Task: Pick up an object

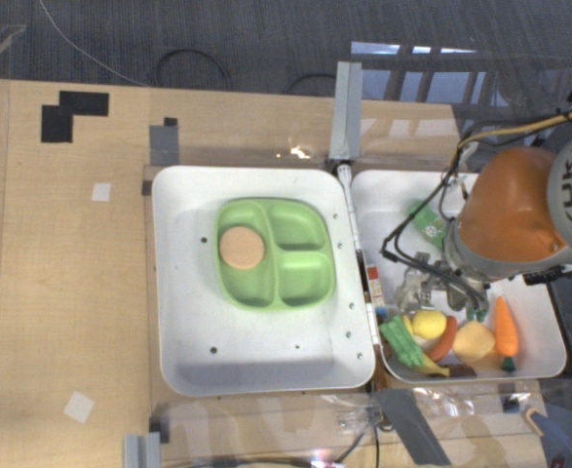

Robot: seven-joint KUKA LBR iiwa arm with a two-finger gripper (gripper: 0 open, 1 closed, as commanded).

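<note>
Camera view is looking down on two white bins, and the right bin (549, 359) is serving as the landmark for everything that matters. The arm (505, 208), grey with its orange band, is reaching over this bin from the right, and the gripper (441, 295) is hanging low above the bin's near end. Whether the claw is spread or pressed together I cannot tell, because cables and the wrist are covering it, and nothing is visibly sitting between its tips.

The candidates for picking are lying heaped against the bin's near wall, probably because they are slumping together there: a yellow lemon-like piece (427, 324) directly under the gripper, a green vegetable piece (399, 341) at the bin's near-left corner, a pale yellow piece (474, 340) just beside the lemon-like piece, and an orange carrot (505, 328) standing nearer the bin's right wall. A red piece is peeking between the two yellow ones. A green and white packet (428, 221) is lying towards the bin's far end, partly under the arm.

Left of the right bin, the left bin (183, 359) is holding a green divided tray (300, 286) with a tan disc (241, 248) in one compartment.

The pick is looking not yet done; crowding is making a clean grasp risky.
</note>
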